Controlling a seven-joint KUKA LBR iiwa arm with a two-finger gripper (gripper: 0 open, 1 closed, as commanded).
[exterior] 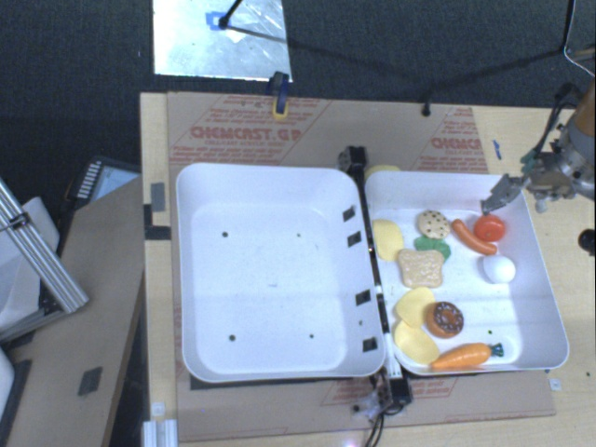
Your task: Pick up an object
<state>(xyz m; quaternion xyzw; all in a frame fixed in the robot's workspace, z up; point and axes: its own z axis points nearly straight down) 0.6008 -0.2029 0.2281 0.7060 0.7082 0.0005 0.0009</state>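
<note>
Directly beneath the end effector (496, 196), at the upper right of the right bin (549, 329), lies a red tomato (490, 227), and the tip hangs just above it without visibly touching. How far apart the tip's parts stand cannot be told at this size, and nothing can be seen held. By my judgement the step in hand is the approach: the arm (568, 161) is lined up over a candidate, and no object is lifted yet. The next move calls for a short, straight descent onto the tomato, keeping clear of the orange sausage (473, 238) that touches it on the side away from the arm.

Just beyond those, toward the bin's middle, sit a speckled cookie (432, 223) with a green leaf piece (432, 246) under its edge, and a white egg (498, 269) below the tomato. Farther from the tip come a slice of toast (421, 268), a pale yellow piece (386, 239) by the dividing wall, and a chocolate doughnut (445, 318) resting on two yellow pieces (415, 324). Farthest within this bin, along its front wall, lies a carrot (461, 355).

Well apart from the tip, across the divider, the left bin (200, 343) shows only its white floor, and both bins rest on the cardboard-covered surface (223, 128).
</note>
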